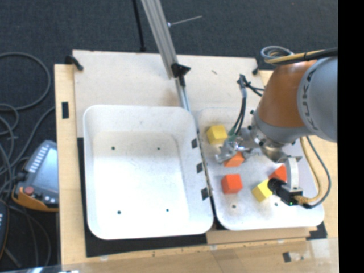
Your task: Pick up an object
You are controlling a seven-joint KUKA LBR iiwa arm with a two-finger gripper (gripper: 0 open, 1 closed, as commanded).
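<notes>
In the right bin (239, 220), an orange cube (231, 183) and a yellow block (261, 191) lay nearest. Beyond them the hand (230, 152) hung low, touching another orange block (235, 160); whether it gripped it could not be told. Farthest lay a yellow cube (216, 134).

A slanted aluminium mast of ribbed silver profile (161, 30) rises from a black clamp on the pale wooden bench board (142, 73), which lies on a dark grey carpeted floor (68, 16). Left of the board, a grey handheld control pendant with an orange underside (38, 175) rests on the carpet among loose black cables (17, 90). Near the board's far right corner sits a small coil of grey cable (274, 53).
</notes>
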